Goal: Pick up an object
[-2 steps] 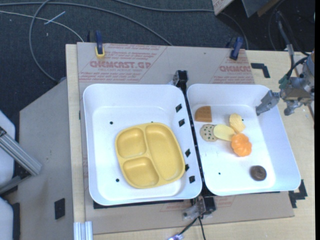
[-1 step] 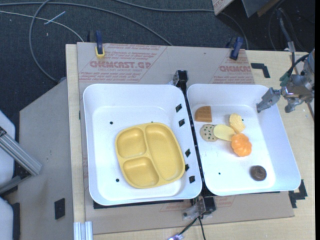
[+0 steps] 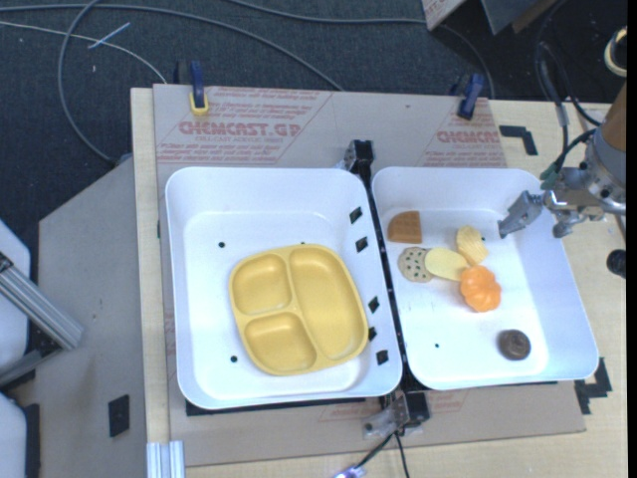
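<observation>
The right bin (image 3: 557,357) holds several small food items: a brown toast slice (image 3: 404,227), a speckled cookie (image 3: 413,264), a pale yellow piece (image 3: 445,263), a ridged yellow piece (image 3: 472,244), an orange fruit (image 3: 481,288) and a small brown round piece (image 3: 515,344). My gripper (image 3: 542,215) hangs at the bin's upper right, above and to the right of the items. Its two grey fingers are spread apart with nothing between them.
The left bin (image 3: 189,267) holds a yellow divided plate (image 3: 297,307). A black divider with clips (image 3: 370,257) runs between the bins. Cables and the arm's wrist (image 3: 607,167) crowd the right edge. Blue clamps (image 3: 199,93) hold the board at the back.
</observation>
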### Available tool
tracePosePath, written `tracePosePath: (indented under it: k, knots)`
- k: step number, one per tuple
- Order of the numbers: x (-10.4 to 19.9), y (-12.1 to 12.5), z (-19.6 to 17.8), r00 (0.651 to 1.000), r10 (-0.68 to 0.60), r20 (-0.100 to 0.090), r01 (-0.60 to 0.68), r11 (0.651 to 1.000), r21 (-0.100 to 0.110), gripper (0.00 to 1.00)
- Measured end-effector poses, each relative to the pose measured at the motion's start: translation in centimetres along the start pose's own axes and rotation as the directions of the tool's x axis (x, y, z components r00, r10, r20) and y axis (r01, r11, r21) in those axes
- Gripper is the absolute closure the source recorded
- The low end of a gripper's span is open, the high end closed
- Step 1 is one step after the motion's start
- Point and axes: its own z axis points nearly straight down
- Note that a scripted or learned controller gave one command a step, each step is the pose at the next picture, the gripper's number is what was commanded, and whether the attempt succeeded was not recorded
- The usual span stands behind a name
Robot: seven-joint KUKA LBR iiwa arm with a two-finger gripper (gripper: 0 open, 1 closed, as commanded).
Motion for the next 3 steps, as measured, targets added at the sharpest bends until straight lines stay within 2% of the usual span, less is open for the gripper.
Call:
tracePosePath:
  k: [2,3]
  knots:
    - [-1.2,-0.2,11.6,1.0,0.0,-0.002,0.0,1.0,0.002,0.0]
    - [-1.2,0.0,10.0,1.0,-0.001,0.001,0.001,1.0,-0.006,1.0]
